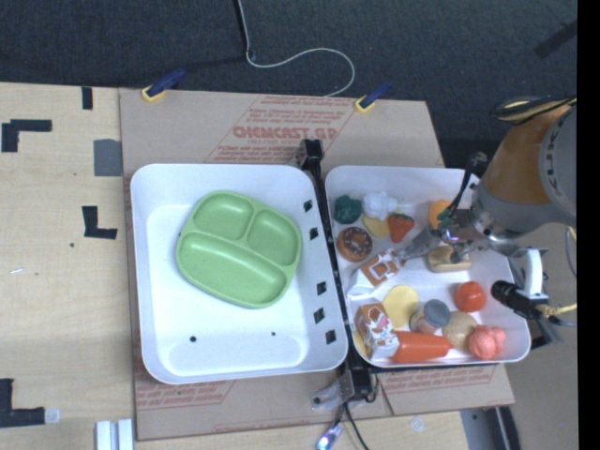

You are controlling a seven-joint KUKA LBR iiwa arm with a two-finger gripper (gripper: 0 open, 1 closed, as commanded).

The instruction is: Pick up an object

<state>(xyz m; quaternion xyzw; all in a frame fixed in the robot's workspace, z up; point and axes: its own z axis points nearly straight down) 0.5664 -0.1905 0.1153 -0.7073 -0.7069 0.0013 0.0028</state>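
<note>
The right bin [424, 173] holds several toy foods. Among them are a dark green piece [347, 208], a white lump [378, 202], a red strawberry [401, 224], a brown donut [355, 242], an orange-and-white packet [380, 268] and a beige block [448, 259]. My gripper [413, 247] reaches in from the right and sits low over the middle of this bin, between the strawberry and the packet, next to the beige block. Nothing is visibly lifted.
A green divided plate [239, 247] lies in the left bin [155, 298]. Along the right bin's front are a red tomato [470, 295], a yellow disc [401, 303], an orange carrot [420, 347], a pink piece [485, 342] and a small carton [373, 329]. A black divider [322, 242] separates the bins.
</note>
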